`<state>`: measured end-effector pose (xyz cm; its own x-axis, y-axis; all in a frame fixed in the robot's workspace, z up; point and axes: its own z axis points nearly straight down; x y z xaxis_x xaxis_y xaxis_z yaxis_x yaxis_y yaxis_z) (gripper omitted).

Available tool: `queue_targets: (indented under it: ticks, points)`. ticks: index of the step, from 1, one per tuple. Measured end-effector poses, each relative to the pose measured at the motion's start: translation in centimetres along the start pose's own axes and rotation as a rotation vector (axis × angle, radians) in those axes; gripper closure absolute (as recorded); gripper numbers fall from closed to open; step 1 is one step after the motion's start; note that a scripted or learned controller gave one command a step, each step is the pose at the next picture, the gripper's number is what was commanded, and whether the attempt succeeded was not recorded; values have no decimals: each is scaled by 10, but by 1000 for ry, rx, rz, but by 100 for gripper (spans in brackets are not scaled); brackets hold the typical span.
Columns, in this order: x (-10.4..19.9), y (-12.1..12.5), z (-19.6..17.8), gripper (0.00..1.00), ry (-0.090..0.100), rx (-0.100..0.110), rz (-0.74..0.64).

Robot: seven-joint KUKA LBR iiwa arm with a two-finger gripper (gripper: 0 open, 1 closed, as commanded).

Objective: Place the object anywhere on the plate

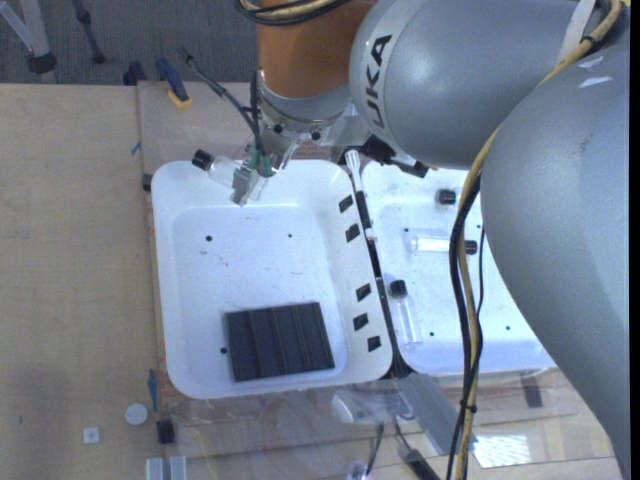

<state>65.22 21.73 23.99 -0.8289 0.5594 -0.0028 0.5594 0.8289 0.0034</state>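
A dark ribbed rectangular plate lies flat in the near part of the left bin. My gripper hangs over the far left corner of that bin, well away from the plate, pointing down and to the left. What sits at its tip is too small to make out, and I see no object clearly in it. A small black piece rests in the right bin close to the divider. Another small dark piece lies farther back in that bin.
The big grey arm covers the right side and much of the right bin. A clear tube-like item lies in the right bin. Black clips line the wall between the bins. Cables hang over the right bin. The wooden bench stretches to the left.
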Motion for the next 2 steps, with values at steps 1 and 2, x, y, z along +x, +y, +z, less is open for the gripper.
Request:
queue_targets:
  ticks: [1,2]
  points:
    - [-3,11,-20,100,0,-1,6]
    - [30,-11,-76,100,0,0,-33]
